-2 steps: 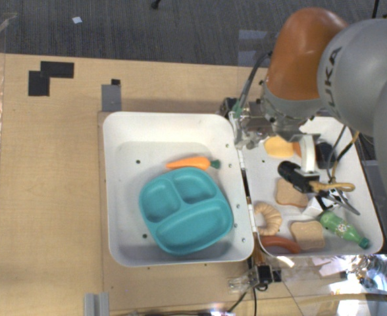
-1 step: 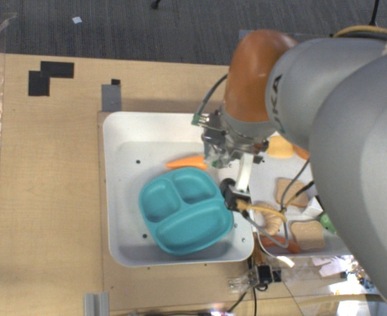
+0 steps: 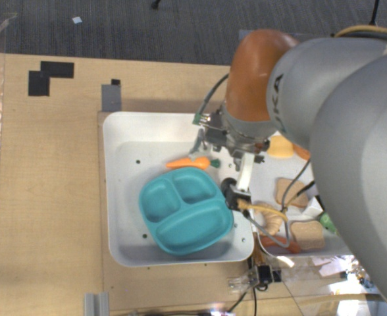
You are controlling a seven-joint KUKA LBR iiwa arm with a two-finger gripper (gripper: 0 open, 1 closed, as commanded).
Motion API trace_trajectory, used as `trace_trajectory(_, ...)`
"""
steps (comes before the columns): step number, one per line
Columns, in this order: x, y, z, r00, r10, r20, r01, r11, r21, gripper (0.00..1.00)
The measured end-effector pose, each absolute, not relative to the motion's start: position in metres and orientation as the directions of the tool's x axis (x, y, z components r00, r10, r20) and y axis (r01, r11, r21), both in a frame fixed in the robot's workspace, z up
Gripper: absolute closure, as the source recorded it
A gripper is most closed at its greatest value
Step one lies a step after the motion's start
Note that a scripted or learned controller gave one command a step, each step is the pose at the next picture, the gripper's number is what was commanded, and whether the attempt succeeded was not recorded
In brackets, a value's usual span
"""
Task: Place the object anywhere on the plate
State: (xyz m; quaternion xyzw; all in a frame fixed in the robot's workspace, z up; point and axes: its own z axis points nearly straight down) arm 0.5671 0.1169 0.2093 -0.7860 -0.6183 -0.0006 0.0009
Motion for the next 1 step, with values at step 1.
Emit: trace_trajectory(1, 0.5789, 0.0683, 0.2024, -0.026, 1.0, 0.0, 1.0, 0.026, 0.002, 0.0)
